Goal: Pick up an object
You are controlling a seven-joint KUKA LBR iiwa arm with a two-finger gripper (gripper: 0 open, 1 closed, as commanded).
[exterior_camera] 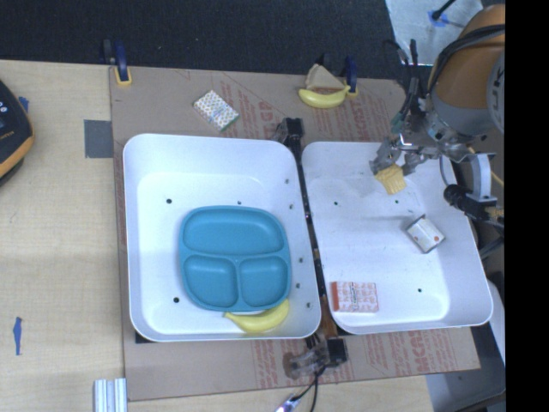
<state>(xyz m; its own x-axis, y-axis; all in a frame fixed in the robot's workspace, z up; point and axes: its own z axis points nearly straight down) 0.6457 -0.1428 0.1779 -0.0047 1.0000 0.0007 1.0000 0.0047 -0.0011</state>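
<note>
My gripper (392, 166) hangs over the far part of the right bin (463, 303), shut on a small yellow block (392, 180) that shows between and just below its fingers. Lower in the same bin lie a small white box with a red end (425, 234) and a flat red-and-white packet (354, 296). The left bin (146, 166) holds a blue divided plate (233, 257) with a yellow banana (259, 318) at its near edge.
On the cardboard beyond the bins lie a second banana with a sandwich-like piece (323, 90) and a small patterned packet (215, 109). Blue clamps (121, 63) hold the board's far edge. A dark device (12, 127) sits at the far left.
</note>
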